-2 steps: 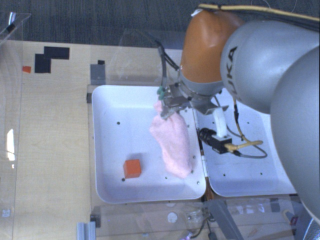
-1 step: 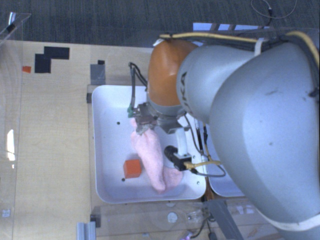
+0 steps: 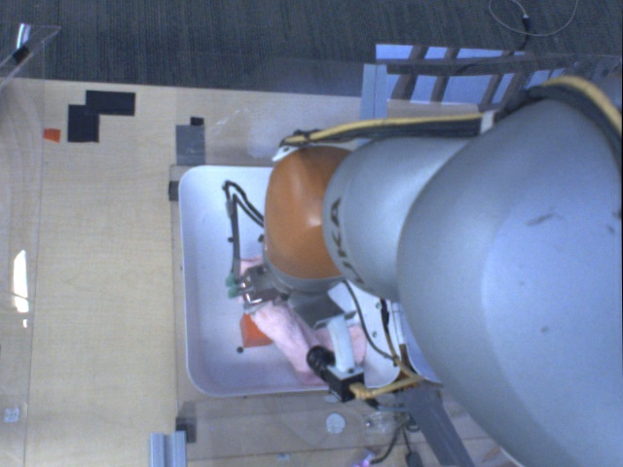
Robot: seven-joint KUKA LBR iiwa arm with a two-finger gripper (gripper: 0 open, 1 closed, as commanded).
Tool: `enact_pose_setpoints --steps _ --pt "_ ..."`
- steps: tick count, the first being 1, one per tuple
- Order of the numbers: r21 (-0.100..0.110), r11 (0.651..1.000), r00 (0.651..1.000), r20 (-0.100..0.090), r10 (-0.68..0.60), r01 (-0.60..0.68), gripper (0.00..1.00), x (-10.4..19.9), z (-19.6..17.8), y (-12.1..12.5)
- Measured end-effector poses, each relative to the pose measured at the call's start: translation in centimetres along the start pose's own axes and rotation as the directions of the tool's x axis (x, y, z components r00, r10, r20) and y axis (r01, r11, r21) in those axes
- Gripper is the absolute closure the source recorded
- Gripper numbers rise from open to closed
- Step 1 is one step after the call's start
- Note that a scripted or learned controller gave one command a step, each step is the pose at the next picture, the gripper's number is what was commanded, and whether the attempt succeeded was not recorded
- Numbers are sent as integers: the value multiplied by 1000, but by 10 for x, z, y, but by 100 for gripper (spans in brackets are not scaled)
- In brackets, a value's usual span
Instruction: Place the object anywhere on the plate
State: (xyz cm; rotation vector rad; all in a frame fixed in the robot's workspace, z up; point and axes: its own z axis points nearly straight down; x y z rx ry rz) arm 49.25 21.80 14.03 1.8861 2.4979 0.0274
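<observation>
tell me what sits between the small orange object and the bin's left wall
Nothing that I can see. In the camera view, bare white bin floor runs from the small orange object to the left wall of the shallow white bin.

Arm point(image 3: 438, 232) over white bin point(image 3: 204, 261), pink plate point(image 3: 292, 334)

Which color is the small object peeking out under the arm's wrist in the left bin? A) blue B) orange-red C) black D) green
B: a small orange-red object lies on the floor of the white bin, beside a pink plate partly covered by the arm.
</observation>
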Motion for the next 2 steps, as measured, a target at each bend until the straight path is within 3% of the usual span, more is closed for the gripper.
enact_pose_setpoints --steps 1,2 --pt "15 1000 1000 2 24 -24 100 -66 -36 39" --pt "16 997 997 2 76 -76 100 -54 -42 58"
